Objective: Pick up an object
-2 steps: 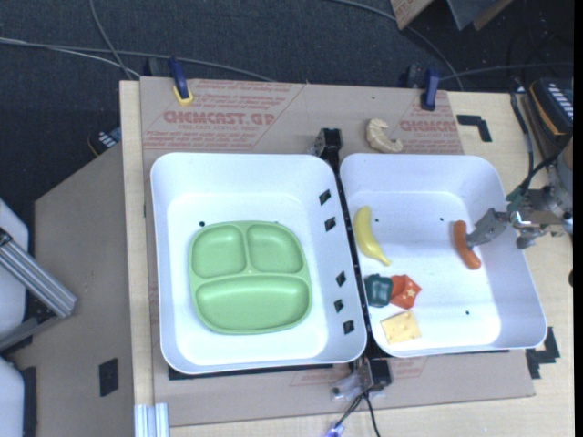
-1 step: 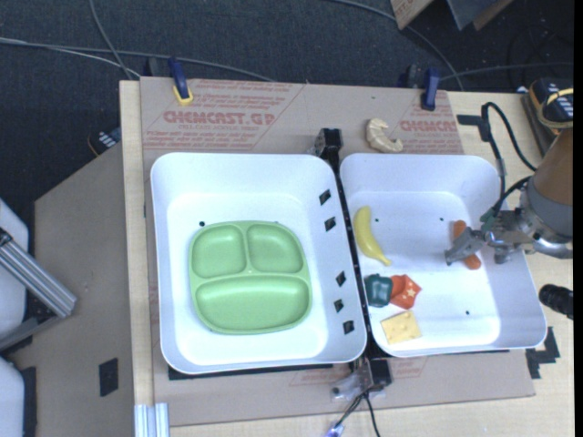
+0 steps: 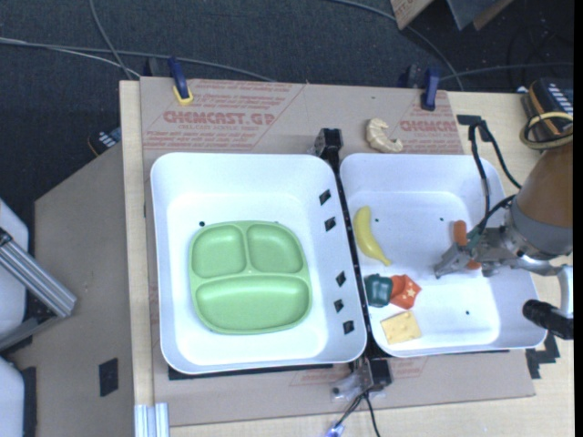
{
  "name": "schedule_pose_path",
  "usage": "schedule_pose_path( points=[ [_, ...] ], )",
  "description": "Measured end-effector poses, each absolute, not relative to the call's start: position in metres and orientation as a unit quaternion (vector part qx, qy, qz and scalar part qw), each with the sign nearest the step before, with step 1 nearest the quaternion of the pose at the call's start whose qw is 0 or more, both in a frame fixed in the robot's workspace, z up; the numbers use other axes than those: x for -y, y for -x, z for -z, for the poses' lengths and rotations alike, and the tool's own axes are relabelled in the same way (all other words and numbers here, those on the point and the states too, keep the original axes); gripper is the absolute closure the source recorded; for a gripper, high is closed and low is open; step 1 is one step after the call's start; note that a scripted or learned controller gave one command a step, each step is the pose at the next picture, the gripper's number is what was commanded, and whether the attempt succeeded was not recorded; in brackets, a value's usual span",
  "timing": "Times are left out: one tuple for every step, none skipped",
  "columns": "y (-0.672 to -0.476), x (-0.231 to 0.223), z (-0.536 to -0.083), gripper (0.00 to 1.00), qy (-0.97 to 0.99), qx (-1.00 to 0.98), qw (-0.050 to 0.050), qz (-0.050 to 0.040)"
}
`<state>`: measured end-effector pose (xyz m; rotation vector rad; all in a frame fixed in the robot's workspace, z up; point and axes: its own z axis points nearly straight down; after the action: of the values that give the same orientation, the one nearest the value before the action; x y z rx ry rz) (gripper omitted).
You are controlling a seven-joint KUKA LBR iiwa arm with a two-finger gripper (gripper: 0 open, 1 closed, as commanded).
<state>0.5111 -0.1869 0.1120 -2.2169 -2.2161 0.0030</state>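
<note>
Nothing lifted yet, judging by how things lie: banana [image 3: 370, 236], teal block [image 3: 378, 289], red block [image 3: 404, 291] and yellow wedge [image 3: 401, 327] all resting on the floor of the right bin [image 3: 428, 182], grouped toward its left side, the banana farthest back, the two blocks touching each other nearer the front, the wedge nearest of all. A small orange piece [image 3: 461, 233] right at the gripper [image 3: 460, 260], just behind it; hard to tell whether touched or merely beside. Whole pick therefore left to do: choosing one item, closing on it, raising it clear. Arm [image 3: 547, 198] reaching in from the right over the right rim of that bin, wrist bent low so that the gripper points leftward and down toward the bin floor, in the right half of the bin and apart from the banana and the blocks. Fingers apparently spread, two dark tips splayed toward the left with bare white floor between them, nothing clamped. Left bin [image 3: 228, 176] carrying a green divided tray [image 3: 250, 275], untouched by the arm. Outside the bins, a pale beige lump [image 3: 383, 135] lying on the cardboard at the far side, well out of the gripper's way. Most likely next target the orange piece or the red block, as the closest to the tips, though only a guess.
</note>
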Motion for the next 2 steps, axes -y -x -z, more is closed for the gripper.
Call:
schedule_pose_path(
  points=[
    [-0.513,0.188,-0.126,1.0,0.707,0.707,0.0,0.0007],
    [-0.507,0.183,-0.175,1.0,0.707,0.707,-0.002,0.0013]
  ],
)
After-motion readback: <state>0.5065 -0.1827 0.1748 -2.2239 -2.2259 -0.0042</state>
